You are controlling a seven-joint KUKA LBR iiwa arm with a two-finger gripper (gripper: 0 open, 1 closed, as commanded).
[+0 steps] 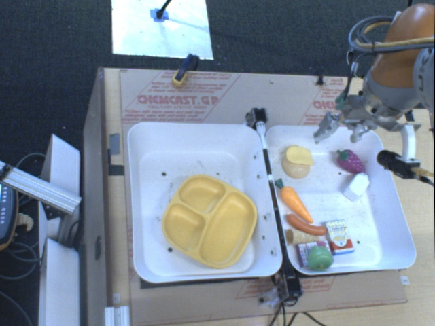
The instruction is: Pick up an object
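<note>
White plastic makes up both shallow bins, and the right bin (394, 243) serves here as the landmark for everything else. Above its far rim hangs the gripper (343, 130), carried by the grey arm (401, 60) with its orange band; its two fingers are spread apart, one tip pointing down toward the bin's far-left part and the other toward the purple grape bunch, and nothing sits between them. Inside the right bin, near its far-left corner, lies a pale yellow round piece (298, 161). The purple grape bunch (349, 160) sits near the far-right side, with a white block (355, 186) just beside it on the near side. An orange carrot (296, 203) lies along the bin's left wall at about the middle, and a reddish sausage (306, 224) lies just nearer than it. Toward the near edge of the bin are a tan cone-like piece (296, 236), a small red and white box (338, 236) and a green round fruit (320, 257), all close together. Touching the right bin's left wall is the left bin (146, 155), which holds a yellow divided tray (210, 219) resting at a tilt across its floor. Under both bins lies a brown sheet printed with red letters (178, 100).
</note>
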